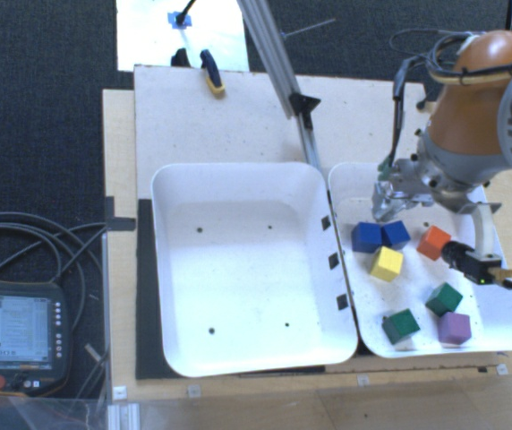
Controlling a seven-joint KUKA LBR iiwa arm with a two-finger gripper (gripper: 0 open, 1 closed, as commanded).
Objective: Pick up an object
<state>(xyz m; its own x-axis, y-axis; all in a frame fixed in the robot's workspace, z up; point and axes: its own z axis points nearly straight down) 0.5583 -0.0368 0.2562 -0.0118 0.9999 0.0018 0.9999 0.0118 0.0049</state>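
Observation:
The right bin (354,182) holds several small blocks: two blue ones side by side (367,236) (396,233), a yellow one (387,263), an orange one (434,242), two green ones (401,325) (444,298) and a purple one (455,328). My gripper (390,201) hangs from the grey and orange arm over the bin's far part, just above and behind the two blue blocks. Nothing shows between its fingers. The arm's body hides the bin's far right corner.
The left bin (171,195) sits beside the right one, sharing a middle rim with black clips. A slanted metal pole (274,52) crosses the back of the bench. A teach pendant (19,334) and cables lie on the floor at left.

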